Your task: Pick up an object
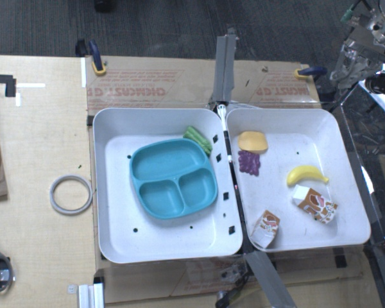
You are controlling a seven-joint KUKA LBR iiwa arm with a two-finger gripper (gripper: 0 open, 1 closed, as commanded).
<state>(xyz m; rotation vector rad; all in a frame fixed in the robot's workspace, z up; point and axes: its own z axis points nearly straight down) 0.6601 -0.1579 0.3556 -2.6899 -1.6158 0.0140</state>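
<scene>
Your banana [307, 174] lies in the right bin [346, 165], its long axis across the view and both ends curving toward the near edge. Around it are grapes [249, 163], a yellow lump [253, 141] and two cartons [316, 204]. The left bin [109, 191] holds a blue plate [173, 178]. What is probably the gripper [369, 24] sits well apart at the far right corner; you can't tell its grip.

Even, soft light falls from above on my workspace. The white bins [115, 236] glow bright with little glare, and the blue tray [173, 178] casts only a faint shadow. The far floor [179, 11] sits dim. Focus is slightly soft throughout, and fine print on the cartons [316, 205] blurs.
</scene>
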